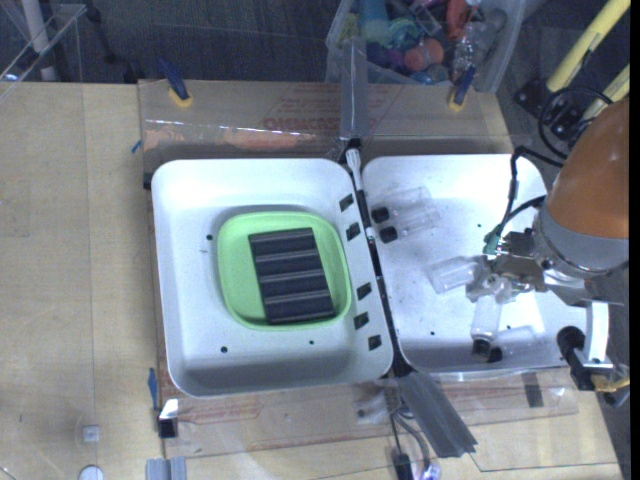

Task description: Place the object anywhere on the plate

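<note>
A black ribbed block (292,276) lies flat on the green plate (232,268), which sits in the left bin (180,268). My gripper (468,306) is over the right bin (440,183), well to the right of the plate and apart from the block. Its pale translucent fingers (450,273) stand spread open with nothing between them. The grey arm with its orange band (600,183) comes in from the right.
A clear plastic piece (405,211) with dark ends lies at the back left of the right bin. A divider with black clips (362,258) separates the bins. A clear tub of coloured toys (425,18) stands behind the bench.
</note>
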`<action>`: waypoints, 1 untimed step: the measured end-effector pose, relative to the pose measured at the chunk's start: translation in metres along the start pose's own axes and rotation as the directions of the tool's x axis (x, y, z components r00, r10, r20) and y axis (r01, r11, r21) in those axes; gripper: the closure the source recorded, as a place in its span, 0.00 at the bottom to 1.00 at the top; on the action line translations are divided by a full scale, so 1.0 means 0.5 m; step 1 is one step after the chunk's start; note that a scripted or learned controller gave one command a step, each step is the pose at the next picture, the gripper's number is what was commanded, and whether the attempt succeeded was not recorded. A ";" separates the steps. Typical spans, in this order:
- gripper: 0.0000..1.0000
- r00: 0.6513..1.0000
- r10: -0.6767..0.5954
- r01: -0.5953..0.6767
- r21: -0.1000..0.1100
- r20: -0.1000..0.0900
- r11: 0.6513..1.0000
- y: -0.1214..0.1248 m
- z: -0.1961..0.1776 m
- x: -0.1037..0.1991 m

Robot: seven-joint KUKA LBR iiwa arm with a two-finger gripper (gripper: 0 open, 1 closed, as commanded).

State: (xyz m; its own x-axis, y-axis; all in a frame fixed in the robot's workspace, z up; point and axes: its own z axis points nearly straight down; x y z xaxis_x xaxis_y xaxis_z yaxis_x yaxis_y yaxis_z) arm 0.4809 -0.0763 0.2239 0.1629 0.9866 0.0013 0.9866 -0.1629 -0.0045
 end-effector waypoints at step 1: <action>0.00 1.000 0.000 0.000 0.000 0.000 1.000 0.000 0.000 0.000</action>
